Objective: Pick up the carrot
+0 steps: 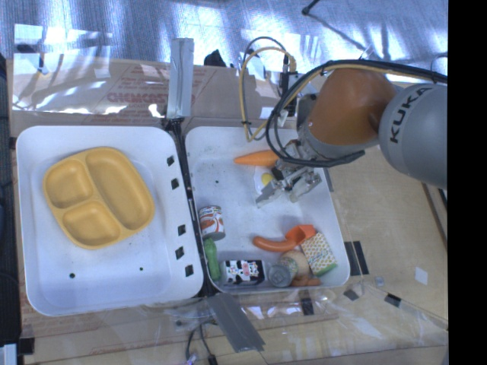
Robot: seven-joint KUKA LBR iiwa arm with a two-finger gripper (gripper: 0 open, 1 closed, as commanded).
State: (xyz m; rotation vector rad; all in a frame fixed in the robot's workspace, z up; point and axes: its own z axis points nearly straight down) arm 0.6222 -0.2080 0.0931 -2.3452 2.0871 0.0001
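Note:
The carrot (256,158) lies orange and slim near the back of the right bin (228,196), pointing left. My gripper (283,188) hangs just in front and to the right of it, low over the bin floor, with its fingers spread and nothing between them. A small yellow and white piece (266,179) sits right beside the fingers. The wrist's orange band (346,106) looms above, hiding the bin's back right corner.
The left bin (30,226) holds a yellow divided plate (97,195). At the right bin's front lie a small can (211,222), a green item (211,259), a black and white carton (242,271), an orange-red sausage shape (278,242), a speckled block (319,253) and a round tin (278,277).

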